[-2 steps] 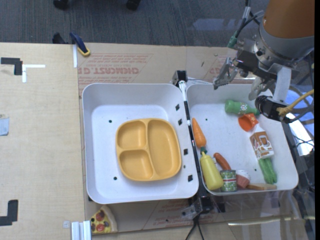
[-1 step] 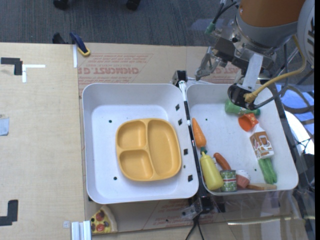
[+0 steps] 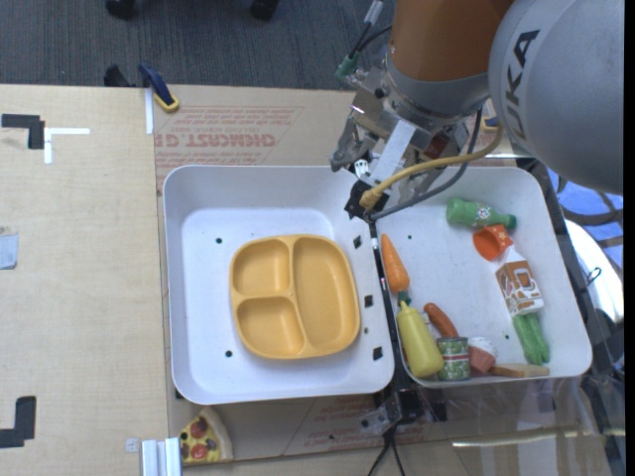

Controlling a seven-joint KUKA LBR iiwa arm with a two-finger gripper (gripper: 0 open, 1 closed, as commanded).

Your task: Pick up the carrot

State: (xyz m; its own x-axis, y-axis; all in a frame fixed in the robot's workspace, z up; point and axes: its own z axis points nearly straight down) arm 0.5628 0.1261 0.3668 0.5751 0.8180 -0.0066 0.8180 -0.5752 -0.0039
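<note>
The carrot [image 3: 394, 264], orange with a small green top, lies in the right bin [image 3: 552, 228] close to its left wall, pointing toward the back. My gripper [image 3: 361, 172] hangs over the back rim where the two bins meet, behind and slightly left of the carrot, apart from it. Nothing shows between the gripper and the carrot. The wrist and its fittings hide the fingertips.
Just in front of the carrot lie a yellow bottle [image 3: 418, 338], a red sausage [image 3: 440, 318] and a green can [image 3: 453, 358]. A green bottle [image 3: 479, 213], a carton [image 3: 518, 288] and a cucumber [image 3: 533, 337] line the right side. The left bin [image 3: 189, 266] holds a yellow divided plate [image 3: 295, 296].
</note>
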